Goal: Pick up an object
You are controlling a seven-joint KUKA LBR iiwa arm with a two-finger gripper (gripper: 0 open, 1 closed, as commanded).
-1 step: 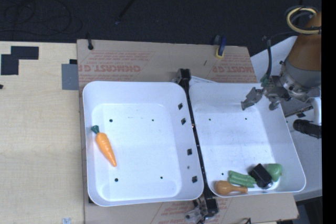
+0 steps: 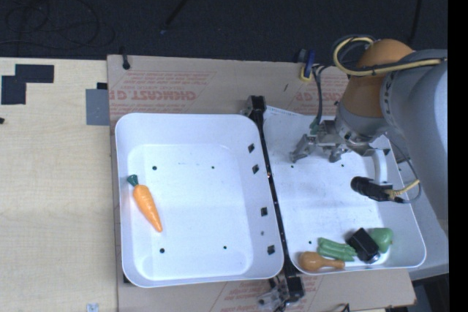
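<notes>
Two white bins sit side by side, and four small things lie in them: one carrot, one green pod, one yellowish-orange pear-shaped piece and one black block resting against a green piece.

The bins stand on a sheet of brown cardboard [image 2: 197, 88] with reversed red lettering, laid over a pale wooden bench [image 2: 51, 179]. Behind the bench the floor is dark, with loose cables trailing across it.

The left bin [image 2: 183, 267] holds only the carrot [image 2: 147, 206], which lies near its left wall with the green top pointing away from the camera, well to the left of the fingers and across the divider from them.

The right bin [image 2: 329, 186] holds the rest, bunched at its near edge: the pear-shaped piece [image 2: 319, 261], the green pod [image 2: 336, 250] just beside it, and the black block [image 2: 363, 244] leaning on the green piece [image 2: 380, 237]. All of these lie nearer the camera than the fingers and well apart from them.

The gripper [image 2: 316, 149] is low over the far part of the right bin, its metal fingers spread apart, with nothing between them and bare white floor beneath.
</notes>
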